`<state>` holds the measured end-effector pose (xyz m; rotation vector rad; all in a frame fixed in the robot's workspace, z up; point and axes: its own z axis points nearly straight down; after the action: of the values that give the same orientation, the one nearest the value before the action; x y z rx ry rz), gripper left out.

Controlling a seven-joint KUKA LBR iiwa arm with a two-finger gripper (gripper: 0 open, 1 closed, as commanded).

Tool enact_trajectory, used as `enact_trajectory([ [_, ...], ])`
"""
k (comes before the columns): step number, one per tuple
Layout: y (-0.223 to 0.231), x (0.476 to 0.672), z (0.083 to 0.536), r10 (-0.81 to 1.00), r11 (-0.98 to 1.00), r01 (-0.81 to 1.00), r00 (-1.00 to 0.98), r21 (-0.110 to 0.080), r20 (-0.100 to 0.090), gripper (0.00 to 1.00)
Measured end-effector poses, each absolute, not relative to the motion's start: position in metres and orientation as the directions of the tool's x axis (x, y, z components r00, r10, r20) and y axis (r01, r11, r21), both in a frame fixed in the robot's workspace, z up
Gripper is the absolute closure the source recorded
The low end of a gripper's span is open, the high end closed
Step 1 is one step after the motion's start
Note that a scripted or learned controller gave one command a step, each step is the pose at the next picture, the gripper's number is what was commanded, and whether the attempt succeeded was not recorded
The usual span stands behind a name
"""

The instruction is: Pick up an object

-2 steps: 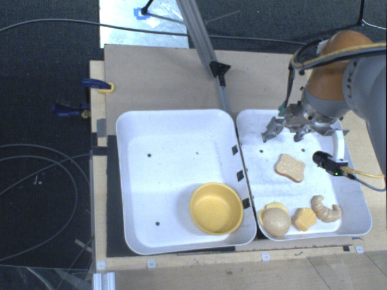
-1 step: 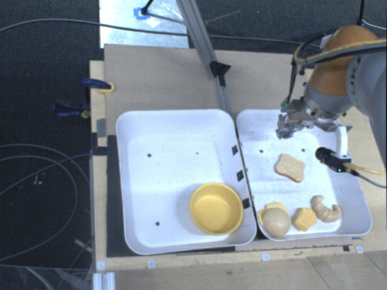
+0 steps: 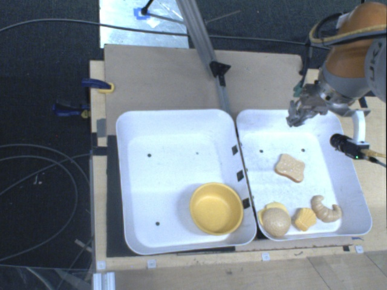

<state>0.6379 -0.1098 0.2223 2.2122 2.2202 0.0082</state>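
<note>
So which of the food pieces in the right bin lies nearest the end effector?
The flat toast-like slice, alone mid-bin below the end effector; the other three pieces cluster along the near edge.

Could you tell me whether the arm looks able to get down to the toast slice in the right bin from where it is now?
Probably yes. The gripper hangs over the right bin's far edge, and the toast lies alone on bare floor, apart from the items along the near wall, with nothing between them.

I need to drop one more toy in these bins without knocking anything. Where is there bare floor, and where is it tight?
The left bin is bare apart from the yellow bowl near its front right corner. In the right bin, the floor left of the toast piece is free. Its front edge is crowded: round bun, yellow piece, croissant. The tool hovers over its back edge.
</note>
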Motion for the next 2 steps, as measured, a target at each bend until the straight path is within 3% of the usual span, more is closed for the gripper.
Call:
enact_trajectory([
  [1, -0.110, 0.640, 0.277, 1.000, 0.006, 1.000, -0.006, 0.009, -0.001, 1.00],
  [2, -0.069, 0.621, 0.278, 1.000, 0.009, 1.000, -0.009, 0.002, 0.001, 1.00],
])
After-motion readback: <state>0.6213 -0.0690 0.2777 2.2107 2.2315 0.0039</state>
